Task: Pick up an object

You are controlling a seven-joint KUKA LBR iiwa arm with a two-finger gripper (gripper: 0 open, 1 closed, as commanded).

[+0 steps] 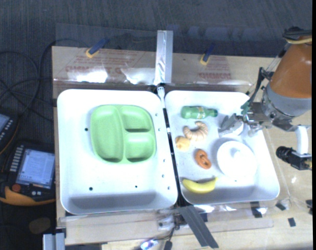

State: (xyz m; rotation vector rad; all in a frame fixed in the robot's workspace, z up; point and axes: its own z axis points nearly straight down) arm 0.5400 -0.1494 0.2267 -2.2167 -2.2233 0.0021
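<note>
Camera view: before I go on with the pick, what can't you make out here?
- Hand: small and blurred over the right bin; whether it is open or shut is unclear, and nothing shows clearly in it.
- Arm: cut off by the frame's right side.
- Green bottle: label too small to read.
- Orange item: too blurred to identify.
</note>
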